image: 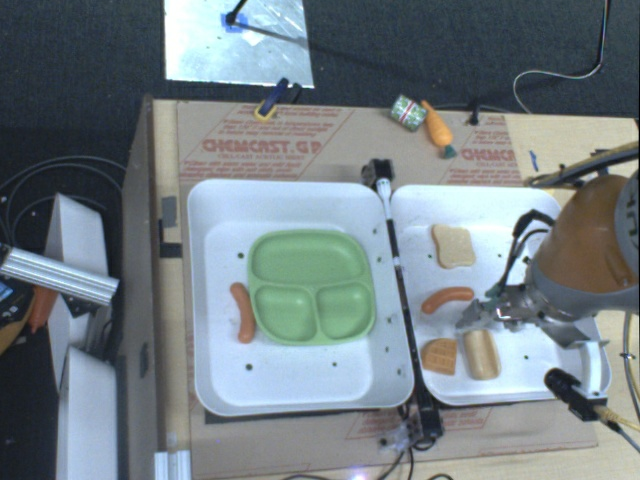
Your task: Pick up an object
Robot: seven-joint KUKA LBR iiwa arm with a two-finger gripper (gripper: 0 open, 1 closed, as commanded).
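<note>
The right bin (560, 218) holds a slice of toast (455, 246), an orange sausage (447, 299), a small waffle (439, 356) and a tan bread roll (481, 354). My gripper (487, 313) hangs low over this bin, just right of the sausage and directly above the roll, at the end of the grey and orange arm (590, 253). I see nothing lifted off the bin floor. In the left bin (215, 268) lie a green divided plate (310, 286) and a second sausage (242, 312) to its left.
Behind the bins, on the cardboard, lie a toy carrot (438, 126), a small can (408, 111) and a yellow and blue clip (272, 100). A black rod (395, 258) runs along the divide between the bins. Cables and white boxes sit at the far left.
</note>
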